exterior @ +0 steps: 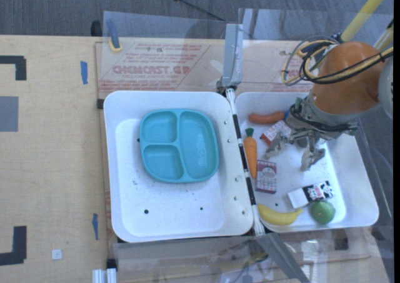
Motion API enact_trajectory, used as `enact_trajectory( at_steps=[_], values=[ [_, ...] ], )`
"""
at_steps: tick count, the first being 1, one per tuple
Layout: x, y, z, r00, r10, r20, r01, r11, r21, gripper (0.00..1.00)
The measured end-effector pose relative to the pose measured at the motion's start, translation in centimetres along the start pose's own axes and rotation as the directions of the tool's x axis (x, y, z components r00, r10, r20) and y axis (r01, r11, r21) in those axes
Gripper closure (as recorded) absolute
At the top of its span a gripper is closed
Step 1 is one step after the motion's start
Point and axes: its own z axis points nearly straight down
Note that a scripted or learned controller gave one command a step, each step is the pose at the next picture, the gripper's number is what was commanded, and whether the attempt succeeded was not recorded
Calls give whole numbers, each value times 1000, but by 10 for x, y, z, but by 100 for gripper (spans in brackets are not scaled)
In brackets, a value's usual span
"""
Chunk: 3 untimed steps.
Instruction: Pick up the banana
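1. I saw the gripper [294,148] spread wide, fingers released, grasping nothing.
2. The banana [279,215] lay well below the fingers, slightly left, its long axis running left-right, by the bin's [365,175] near wall.

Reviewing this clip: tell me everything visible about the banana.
The banana is yellow, smooth and toy-like, a short curve lying flat at the near edge of the right bin, its ends turned up. Its right tip appears to meet the white carton; the green apple sits just beyond. The gripper is apart from it, farther up the bin.
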Motion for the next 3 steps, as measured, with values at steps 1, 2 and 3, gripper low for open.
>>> enact_trajectory(
  at_steps=[1, 2, 3],
  values=[
    [-12, 22, -1, 965, -263, 0, 263, 965, 2, 0],
    [-10, -44, 1, 933, -360, 2, 360, 933, -1, 0],
    [-9, -45, -10, 938, -348, 10, 348, 938, 1, 100]
  ],
)
